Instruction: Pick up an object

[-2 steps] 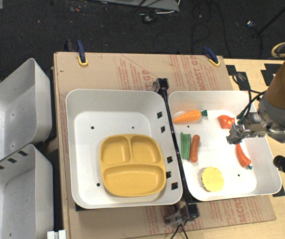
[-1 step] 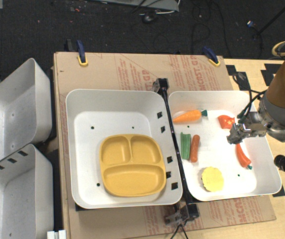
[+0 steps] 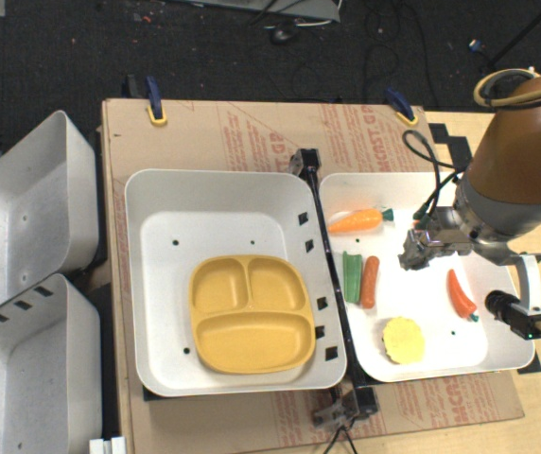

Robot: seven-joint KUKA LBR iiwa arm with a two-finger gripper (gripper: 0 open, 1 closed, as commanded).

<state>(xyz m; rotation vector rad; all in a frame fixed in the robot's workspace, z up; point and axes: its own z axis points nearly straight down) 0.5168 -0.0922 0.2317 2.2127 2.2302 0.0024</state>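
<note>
Nearest the camera, right bin (image 3: pixel 507 353): yellow round piece (image 3: pixel 404 340). Behind it, red chili (image 3: pixel 461 293), long axis diagonal, green tip pointing near-right. Green bean (image 3: pixel 352 276) and red sausage (image 3: pixel 370 282) lie side by side, lengthwise near-far. Gripper (image 3: pixel 422 250) hovers mid-bin, nothing visibly between fingers; opening can't tell. Farthest: orange carrot (image 3: pixel 356 220), lying crosswise, green top right.

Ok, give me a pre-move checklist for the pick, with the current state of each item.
1. Gripper over the right bin: ok.
2. Object between the fingers: not ok, nothing seen there.
3. Finger opening: cannot tell.
4. Targets in the right bin, carrot, green piece, sausage, red pepper, yellow disc: ok.
5. Green piece and sausage lie close together: not ok for a clean single grasp.
6. Yellow tray in the left bin, apart from the arm: ok.
</note>
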